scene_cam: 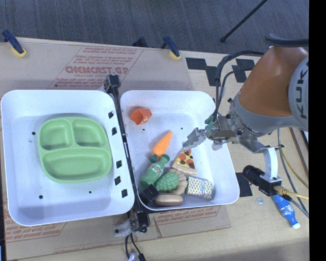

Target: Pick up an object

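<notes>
**Gripper poised over the toy food in the right bin**

The toy food lay in the right bin (206, 103), which served as the pick zone. Most pieces had crowded toward that bin's near edge, probably because they were tipped in loose: a pizza slice (185, 161), a green bottle-shaped toy (154, 171), a bumpy green vegetable (167, 182), a patterned wrapped block (200, 187) and a tan bread-like piece (169, 200) lay touching or just beside one another. An orange carrot (163, 143) lay tilted just above the pizza slice, and a small orange-red piece (141, 115) sat well apart toward the bin's far side. The left bin (11, 145) held a green divided plate (75, 148), likely the place for things to be set down.

The gripper (195, 138) reached in from the bin's right wall, above the floor of the bin, just up and right of the pizza slice and right of the carrot. Its fingers looked slightly spread, with nothing between them; it touched no toy as far as the view showed. No target was yet certain, though the pizza slice and carrot lay nearest. The clustered pile looked harder to grasp cleanly than the lone orange-red piece.
</notes>
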Available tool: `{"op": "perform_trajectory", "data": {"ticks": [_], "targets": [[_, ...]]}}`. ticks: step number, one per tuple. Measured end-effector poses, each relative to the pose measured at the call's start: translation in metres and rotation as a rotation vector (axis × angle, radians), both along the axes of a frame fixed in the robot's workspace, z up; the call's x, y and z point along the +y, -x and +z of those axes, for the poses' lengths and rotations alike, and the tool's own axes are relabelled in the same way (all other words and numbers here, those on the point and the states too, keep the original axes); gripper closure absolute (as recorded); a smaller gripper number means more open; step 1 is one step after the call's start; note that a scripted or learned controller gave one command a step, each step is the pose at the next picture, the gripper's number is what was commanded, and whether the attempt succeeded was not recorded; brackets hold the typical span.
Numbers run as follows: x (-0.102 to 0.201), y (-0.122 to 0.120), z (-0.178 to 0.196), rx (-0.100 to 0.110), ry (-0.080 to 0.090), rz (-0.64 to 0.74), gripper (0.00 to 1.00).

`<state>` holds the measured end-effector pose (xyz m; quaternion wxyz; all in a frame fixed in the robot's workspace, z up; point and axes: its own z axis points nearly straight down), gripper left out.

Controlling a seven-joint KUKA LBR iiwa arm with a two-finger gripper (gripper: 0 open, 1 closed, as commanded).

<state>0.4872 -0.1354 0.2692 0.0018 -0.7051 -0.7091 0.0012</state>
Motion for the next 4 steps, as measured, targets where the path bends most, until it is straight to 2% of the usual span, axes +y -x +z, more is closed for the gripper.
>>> {"op": "perform_trajectory", "data": {"ticks": [1, 2, 3, 4], "targets": [[0.04, -0.067, -0.124, 0.004, 0.0, -0.049, 0.0], [0.03, -0.076, -0.178, 0.002, -0.001, 0.1, 0.0], [0.029, -0.076, -0.168, 0.003, -0.001, 0.104, 1.0], [0.074, -0.135, -0.076, -0.005, 0.0, 0.088, 1.0]]}}
